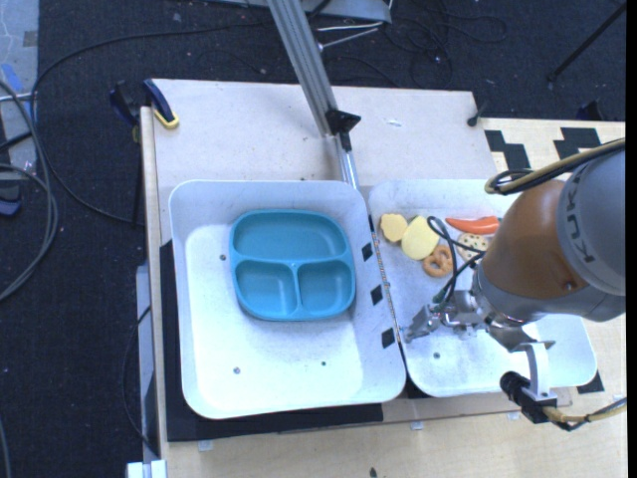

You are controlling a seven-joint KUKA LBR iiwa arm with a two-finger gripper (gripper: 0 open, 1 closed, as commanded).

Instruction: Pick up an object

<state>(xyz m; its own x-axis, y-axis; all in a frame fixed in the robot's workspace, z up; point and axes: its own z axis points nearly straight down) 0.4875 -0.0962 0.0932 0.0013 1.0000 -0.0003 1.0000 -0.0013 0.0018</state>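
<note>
Several small food toys lie at the far end of the right bin point(557, 361): a yellow round piece point(394, 227), a larger yellow piece point(420, 238), a brown pretzel-like ring point(436, 263) and an orange carrot-like piece point(470, 225). My gripper point(430, 322) hangs low over the right bin's left half, near its left wall. It is a short way toward the near side from the pretzel ring and apart from it. The arm's orange band and grey body point(542, 252) cover the bin's right part.
The left bin point(199, 366) holds a blue three-compartment tray point(294, 264). A grey metal pole point(309, 63) slants across the bench's far side down to the gap between the bins. Black clips point(381, 292) sit on the rim between the two bins.
</note>
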